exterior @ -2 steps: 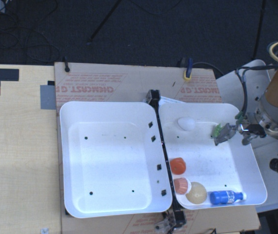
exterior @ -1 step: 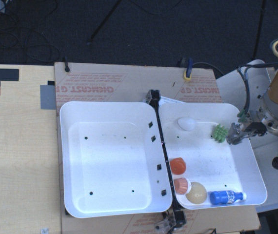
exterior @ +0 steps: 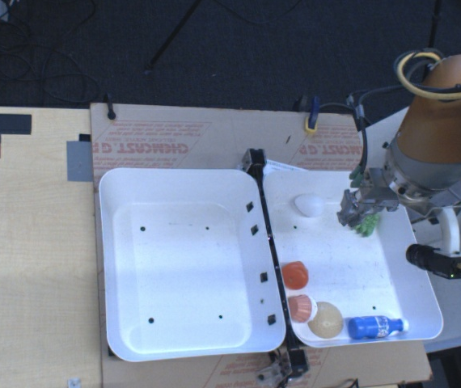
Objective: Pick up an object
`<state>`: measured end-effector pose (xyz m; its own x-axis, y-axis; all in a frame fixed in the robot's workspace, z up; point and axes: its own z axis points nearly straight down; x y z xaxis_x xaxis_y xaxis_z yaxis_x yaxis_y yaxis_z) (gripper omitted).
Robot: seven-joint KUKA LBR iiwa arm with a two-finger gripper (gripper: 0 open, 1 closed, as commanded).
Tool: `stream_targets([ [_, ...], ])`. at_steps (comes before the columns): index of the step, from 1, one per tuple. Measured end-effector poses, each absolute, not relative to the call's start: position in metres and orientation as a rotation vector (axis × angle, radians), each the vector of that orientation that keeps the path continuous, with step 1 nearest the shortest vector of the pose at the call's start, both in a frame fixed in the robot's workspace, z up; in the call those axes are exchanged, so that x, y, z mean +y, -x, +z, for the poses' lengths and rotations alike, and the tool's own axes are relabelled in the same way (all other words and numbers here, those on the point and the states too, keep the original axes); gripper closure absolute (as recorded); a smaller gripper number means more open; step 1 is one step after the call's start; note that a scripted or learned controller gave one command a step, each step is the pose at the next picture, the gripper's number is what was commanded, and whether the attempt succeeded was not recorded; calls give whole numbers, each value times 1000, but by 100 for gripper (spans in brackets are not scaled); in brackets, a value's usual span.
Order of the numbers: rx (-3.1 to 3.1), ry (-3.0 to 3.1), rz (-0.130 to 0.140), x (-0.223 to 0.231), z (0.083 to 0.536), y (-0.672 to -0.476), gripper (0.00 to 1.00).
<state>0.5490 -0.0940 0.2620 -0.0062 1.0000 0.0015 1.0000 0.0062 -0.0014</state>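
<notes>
a: where is the arm?
b: the grey arm (exterior: 429,128) comes in from the right, over the right bin (exterior: 392,257). its gripper (exterior: 361,208) hangs low at the far right part of that bin.

a: is it holding something?
b: there is a small green thing (exterior: 366,226) right at the tips of the gripper. it looks like it sits between the fingers, but i cannot tell for sure if they pinch it or just touch it.

a: what else is in that bin?
b: a white round thing (exterior: 309,205) lies just left of the gripper. nearer to us, by the wall between the bins, is an orange ball (exterior: 295,276). just near of it is a pink cup thing (exterior: 300,307), and a tan round thing (exterior: 326,320) touches it on the right. a blue bottle (exterior: 374,326) lies on its side at the near right edge.

a: and the left bin (exterior: 125,217)?
b: it sits beside the right bin, white with little dark dots on its floor.
</notes>
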Motion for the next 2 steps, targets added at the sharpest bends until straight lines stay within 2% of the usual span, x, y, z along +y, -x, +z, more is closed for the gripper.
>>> stream_targets([
  [1,-2237,2212,-11,-9,312,-637,100],
  [2,-2229,2218,-8,26,380,-645,100],
])
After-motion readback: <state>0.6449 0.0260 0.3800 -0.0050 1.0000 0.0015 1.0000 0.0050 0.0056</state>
